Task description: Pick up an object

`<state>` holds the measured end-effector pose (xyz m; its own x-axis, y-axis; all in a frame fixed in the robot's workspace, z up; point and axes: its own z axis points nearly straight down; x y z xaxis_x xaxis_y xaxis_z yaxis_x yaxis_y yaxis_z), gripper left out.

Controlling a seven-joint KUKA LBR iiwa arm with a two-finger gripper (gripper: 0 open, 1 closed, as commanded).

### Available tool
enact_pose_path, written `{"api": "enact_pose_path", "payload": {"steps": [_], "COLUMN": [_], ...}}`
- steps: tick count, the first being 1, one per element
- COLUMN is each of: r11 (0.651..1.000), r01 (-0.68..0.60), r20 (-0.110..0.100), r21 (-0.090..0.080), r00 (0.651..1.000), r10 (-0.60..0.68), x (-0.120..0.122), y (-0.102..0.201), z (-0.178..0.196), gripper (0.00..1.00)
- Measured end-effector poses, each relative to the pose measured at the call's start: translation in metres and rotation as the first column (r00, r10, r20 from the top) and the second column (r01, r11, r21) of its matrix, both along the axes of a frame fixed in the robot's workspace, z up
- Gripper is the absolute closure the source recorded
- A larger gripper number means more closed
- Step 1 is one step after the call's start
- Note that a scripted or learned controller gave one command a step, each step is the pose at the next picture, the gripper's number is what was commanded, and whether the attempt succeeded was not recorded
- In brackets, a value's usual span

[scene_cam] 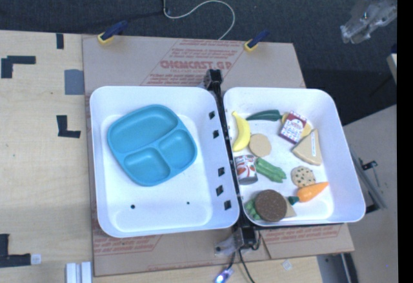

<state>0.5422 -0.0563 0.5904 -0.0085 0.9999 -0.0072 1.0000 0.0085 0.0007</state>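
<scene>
The right bin [341, 146] holds several toy foods: a yellow banana [240, 132], a dark green pepper [263, 115], a red carton [292, 127], a pale wedge [309, 148], a round cracker [260, 145], a small can [245, 169], a green pod [270, 170], a speckled cookie [302, 176], an orange carrot [312, 191] and a brown burger [270, 205]. My gripper [362, 22] hangs high at the upper right, over the dark floor, well away from both bins and with nothing seen in it.
The left bin [110, 211] carries a blue divided plate [151, 144]. Both bins rest on a cardboard sheet [187, 62] held by two clamps at its far edge. A white cable [200, 8] loops behind the bins.
</scene>
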Motion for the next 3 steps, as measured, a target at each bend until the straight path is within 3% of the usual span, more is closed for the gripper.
{"api": "enact_pose_path", "payload": {"steps": [3], "r11": [1.0], "r01": [-0.002], "r20": [0.0], "r21": [-0.001], "r00": [1.0], "r10": [0.002], "x": [0.001], "y": [0.002], "z": [0.03], "gripper": [1.0]}}
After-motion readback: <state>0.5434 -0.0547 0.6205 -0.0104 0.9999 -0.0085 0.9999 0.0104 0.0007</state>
